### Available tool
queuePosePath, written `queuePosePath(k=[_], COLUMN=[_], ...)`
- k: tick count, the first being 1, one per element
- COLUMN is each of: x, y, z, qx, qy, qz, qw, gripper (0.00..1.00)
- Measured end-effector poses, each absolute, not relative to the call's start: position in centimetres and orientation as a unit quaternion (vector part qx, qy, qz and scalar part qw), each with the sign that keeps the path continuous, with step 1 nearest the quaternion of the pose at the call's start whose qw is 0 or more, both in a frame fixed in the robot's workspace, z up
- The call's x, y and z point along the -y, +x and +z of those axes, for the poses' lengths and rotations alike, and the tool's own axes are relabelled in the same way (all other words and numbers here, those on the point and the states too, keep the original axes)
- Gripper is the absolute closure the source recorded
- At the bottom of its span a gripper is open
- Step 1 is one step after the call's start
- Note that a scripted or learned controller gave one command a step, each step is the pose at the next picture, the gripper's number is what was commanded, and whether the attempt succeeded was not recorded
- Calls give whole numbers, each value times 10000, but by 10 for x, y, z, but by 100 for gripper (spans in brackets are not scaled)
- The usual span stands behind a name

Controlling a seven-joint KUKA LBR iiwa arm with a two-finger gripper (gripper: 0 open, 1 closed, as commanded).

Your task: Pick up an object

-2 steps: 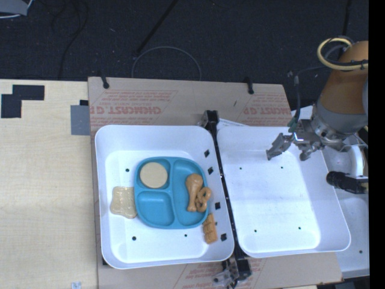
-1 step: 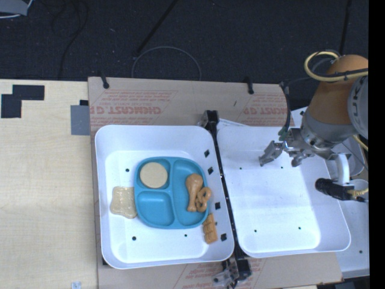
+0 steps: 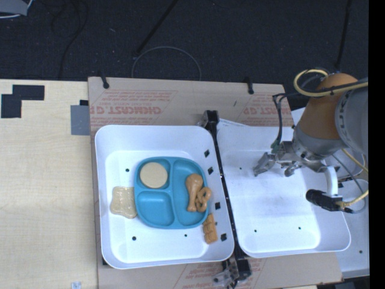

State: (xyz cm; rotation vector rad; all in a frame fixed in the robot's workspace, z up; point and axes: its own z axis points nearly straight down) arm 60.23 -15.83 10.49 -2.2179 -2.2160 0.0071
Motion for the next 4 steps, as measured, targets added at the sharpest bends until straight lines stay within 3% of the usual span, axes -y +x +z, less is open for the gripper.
queuePosePath(k=[1,3,4], x=[159,176,177], y=[603,606,607], z=[119,234,270], qx=[7061,7076,7075], qy=[-7082,-7066,-7067], qz=[11,-8,-5], qw=[18,-18,-7], gripper=[100,100,100])
